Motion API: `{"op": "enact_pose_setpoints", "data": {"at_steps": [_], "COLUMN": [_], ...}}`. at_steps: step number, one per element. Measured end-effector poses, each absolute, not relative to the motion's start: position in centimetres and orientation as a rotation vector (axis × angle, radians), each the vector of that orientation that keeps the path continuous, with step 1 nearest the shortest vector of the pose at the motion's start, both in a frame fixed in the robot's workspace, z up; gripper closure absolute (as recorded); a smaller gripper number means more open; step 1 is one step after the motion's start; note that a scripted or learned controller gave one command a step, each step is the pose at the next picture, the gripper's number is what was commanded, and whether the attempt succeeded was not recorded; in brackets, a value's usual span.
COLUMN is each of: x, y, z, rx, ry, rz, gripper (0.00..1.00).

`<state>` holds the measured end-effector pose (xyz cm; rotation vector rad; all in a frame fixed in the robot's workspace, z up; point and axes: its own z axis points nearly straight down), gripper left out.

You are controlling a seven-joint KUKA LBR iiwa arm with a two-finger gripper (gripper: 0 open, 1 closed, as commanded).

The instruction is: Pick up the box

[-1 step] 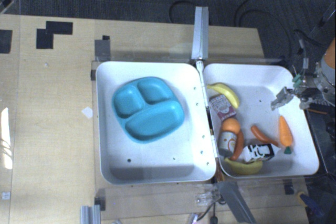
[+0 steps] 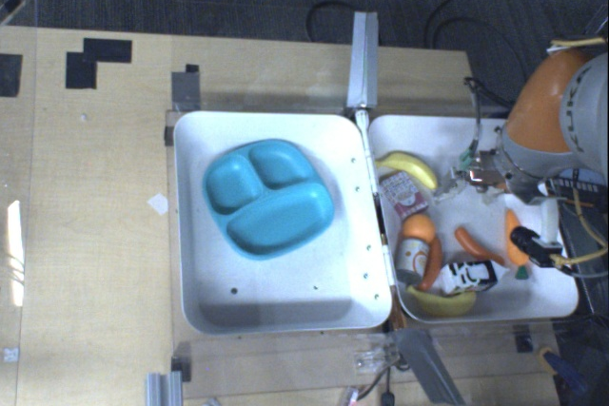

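Two shallow white bins sit side by side on the bench. The left bin [image 2: 190, 233] holds a blue divided plate [image 2: 269, 196], lying flat near its middle. The right bin [image 2: 561, 299] is crowded: a yellow banana [image 2: 409, 168] lies near its upper left, and just below it, against the wall between the bins, lies the box [image 2: 403, 197] — small, flat, with a pale and reddish printed face. Below the box stands an orange-capped bottle [image 2: 414, 245], and an orange carrot-like piece [image 2: 434, 261] leans beside it. A second banana [image 2: 441, 302] curves along the bottom wall, with a black-and-white toy [image 2: 470, 275] touching it, and more orange pieces [image 2: 479, 244] lie to the right. The arm [image 2: 557, 109] comes in from the right, its orange band above the bin's upper right corner. The gripper [image 2: 473, 168] hangs over the upper middle of the right bin, near the box but apart from it — whether its fingers are spread or closed cannot be told, and nothing is visibly between them.
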<state>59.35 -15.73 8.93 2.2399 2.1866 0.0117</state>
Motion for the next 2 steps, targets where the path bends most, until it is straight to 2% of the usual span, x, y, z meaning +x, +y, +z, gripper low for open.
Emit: {"op": "enact_pose_setpoints", "data": {"at_steps": [1,2], "x": [67.1,60.6], "y": [-18.9,-15.7], "z": [9.6,8.9], "rx": [2.321,2.375], "ry": [2.107,2.047], "rz": [0.006,0.01], "gripper": [0.0,0.0]}}
